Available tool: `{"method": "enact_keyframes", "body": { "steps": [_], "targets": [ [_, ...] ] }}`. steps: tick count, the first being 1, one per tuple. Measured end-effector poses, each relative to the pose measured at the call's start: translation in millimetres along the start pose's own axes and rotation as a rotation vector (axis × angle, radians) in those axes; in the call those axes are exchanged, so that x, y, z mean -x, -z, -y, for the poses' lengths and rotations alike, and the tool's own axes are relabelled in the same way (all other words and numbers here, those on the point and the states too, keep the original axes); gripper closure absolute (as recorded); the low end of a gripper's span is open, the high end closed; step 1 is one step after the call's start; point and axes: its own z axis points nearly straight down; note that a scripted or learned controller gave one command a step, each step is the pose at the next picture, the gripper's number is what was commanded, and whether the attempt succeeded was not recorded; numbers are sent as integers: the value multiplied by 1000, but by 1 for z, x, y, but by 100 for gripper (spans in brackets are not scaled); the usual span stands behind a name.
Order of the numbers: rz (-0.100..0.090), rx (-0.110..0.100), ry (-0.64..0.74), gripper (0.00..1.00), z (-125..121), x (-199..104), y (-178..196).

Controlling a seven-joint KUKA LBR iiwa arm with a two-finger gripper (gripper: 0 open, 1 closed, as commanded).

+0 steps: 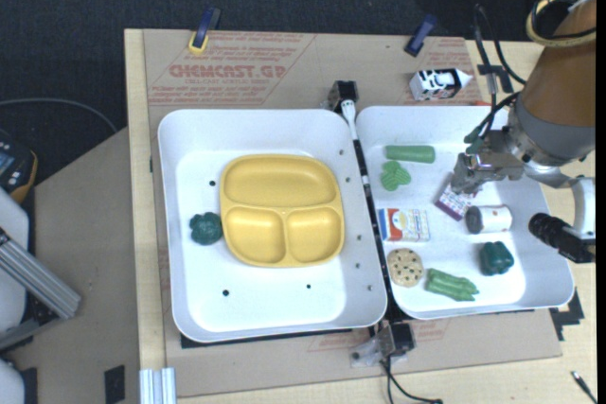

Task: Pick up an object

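Observation:
My gripper (471, 177) hangs low over the right bin (535, 284), directly above the upper end of a small purple packet (453, 202). A white cylinder (489, 219) lies just right of the packet. Further left in the same bin are a green cucumber-like stick (409, 153), a light green leafy piece (394, 174), a flat red, white and blue carton (404, 224), a cookie (405, 267) and a green pea pod (451, 285). A dark green pepper (495, 257) sits near the front right. The arm's body hides the bin's far right part.
The left bin (185, 156) holds a yellow divided plate (281, 208) and a dark green lump (204, 227) beside it. A black and white toy (440, 82) lies on the cardboard behind the right bin. Clamps (201, 32) grip the bench's back edge.

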Motion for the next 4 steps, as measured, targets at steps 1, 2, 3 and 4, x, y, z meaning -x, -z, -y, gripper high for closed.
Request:
{"method": "enact_keyframes", "body": {
  "steps": [1, 2, 3, 4],
  "targets": [
    [0, 0, -1, 100, -35, -28, -6],
    [-1, 2, 1, 100, -74, -74, 6],
    [-1, -7, -4, 100, -71, -76, -3],
    [1, -1, -5, 100, -75, -68, 3]
  ]
}}
